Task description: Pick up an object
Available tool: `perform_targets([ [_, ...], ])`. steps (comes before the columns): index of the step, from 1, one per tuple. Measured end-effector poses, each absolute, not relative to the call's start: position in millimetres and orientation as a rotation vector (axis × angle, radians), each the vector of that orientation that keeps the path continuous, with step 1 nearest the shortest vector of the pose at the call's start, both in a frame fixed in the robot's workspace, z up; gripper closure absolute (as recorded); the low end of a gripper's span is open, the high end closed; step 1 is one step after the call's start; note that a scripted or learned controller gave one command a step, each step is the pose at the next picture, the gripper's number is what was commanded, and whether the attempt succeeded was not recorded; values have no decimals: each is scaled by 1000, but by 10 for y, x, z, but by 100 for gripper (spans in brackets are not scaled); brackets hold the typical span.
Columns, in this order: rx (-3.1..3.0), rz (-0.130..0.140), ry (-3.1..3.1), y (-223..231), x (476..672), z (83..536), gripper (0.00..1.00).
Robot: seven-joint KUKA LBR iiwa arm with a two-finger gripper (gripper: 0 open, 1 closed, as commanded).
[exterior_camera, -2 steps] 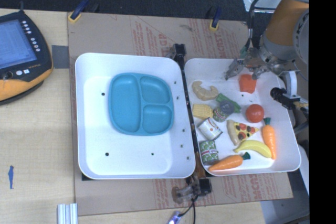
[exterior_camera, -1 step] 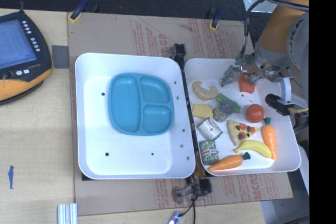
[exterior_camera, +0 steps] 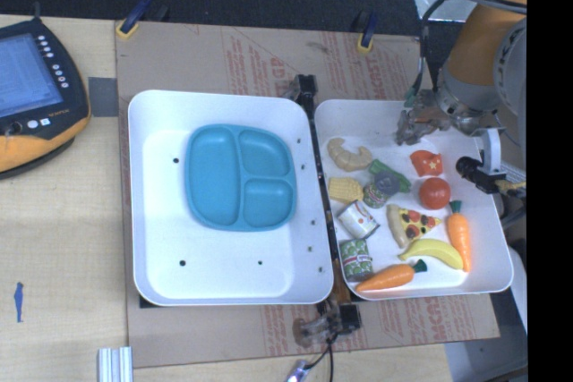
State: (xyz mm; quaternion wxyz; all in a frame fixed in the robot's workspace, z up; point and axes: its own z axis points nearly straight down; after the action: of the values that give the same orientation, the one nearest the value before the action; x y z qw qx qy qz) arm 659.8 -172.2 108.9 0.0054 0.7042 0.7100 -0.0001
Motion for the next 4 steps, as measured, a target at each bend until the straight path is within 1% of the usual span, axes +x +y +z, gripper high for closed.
perform_targets([
  [1,2205,-1,2223,-1722,6596,1086,0],
  [2,2217,-7,2230,-1365,6560,918,0],
  [3,2217,-10,2233,-947,6556,915,0],
  [4,2217,-10,2233,-934,6557,916,0],
])
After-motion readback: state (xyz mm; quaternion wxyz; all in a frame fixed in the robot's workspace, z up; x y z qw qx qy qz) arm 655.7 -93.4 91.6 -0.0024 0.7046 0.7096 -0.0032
